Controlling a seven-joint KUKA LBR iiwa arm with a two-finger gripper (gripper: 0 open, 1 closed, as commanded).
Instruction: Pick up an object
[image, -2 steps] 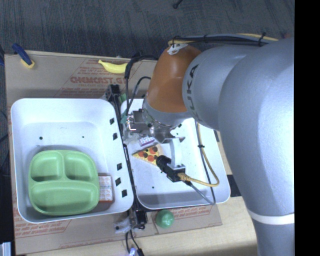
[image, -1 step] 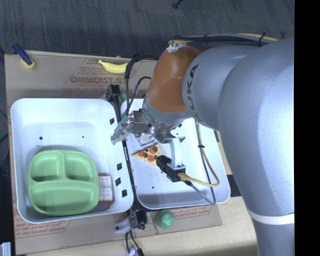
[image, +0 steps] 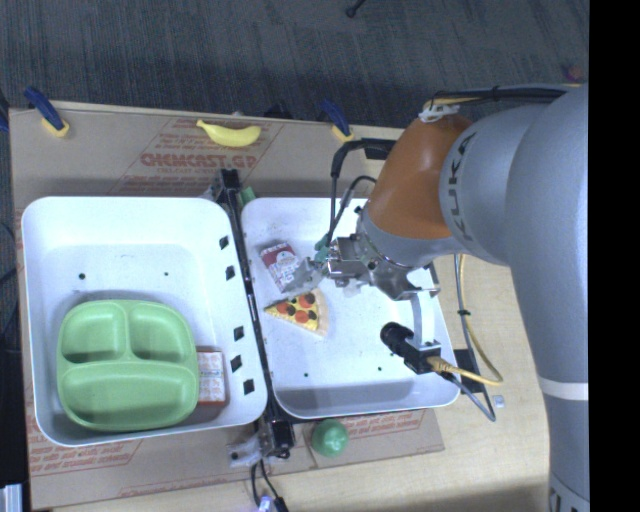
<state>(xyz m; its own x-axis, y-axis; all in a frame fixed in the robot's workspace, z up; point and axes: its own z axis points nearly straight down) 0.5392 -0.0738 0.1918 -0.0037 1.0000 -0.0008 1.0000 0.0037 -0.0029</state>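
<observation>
1. Reaching in from three o'clock, the arm (image: 500, 180) hangs over the right bin (image: 350, 390), with the gripper (image: 325, 262) low over that bin's upper-left part.
2. Whether the gripper is apart or together I cannot tell; its tip is a small cluster of metal and green too blurred to read, and nothing is plainly clamped in it.
3. Nearest to it lies the packet (image: 281, 263), a red-and-white wrapped item just at nine o'clock from the gripper, near or perhaps touching it. Its long axis seems to run roughly from eleven to five o'clock, though the crumpled shape makes that a loose judgement.
4. Just at seven o'clock from the gripper lies the pizza slice (image: 299, 312), flat on the bin floor. Its long axis runs roughly from ten to four o'clock, with the narrow tip towards nine to ten o'clock and the broad crust end towards four.
5. My judgement is that the packet is the likelier target, since the gripper is closest to it; the coming move turns on a short shift towards nine o'clock.
6. In the left bin (image: 120, 215) a green divided tray (image: 127, 362) lies at the lower left, with a small box (image: 210, 372) touching its right edge, both well apart from the gripper.
</observation>
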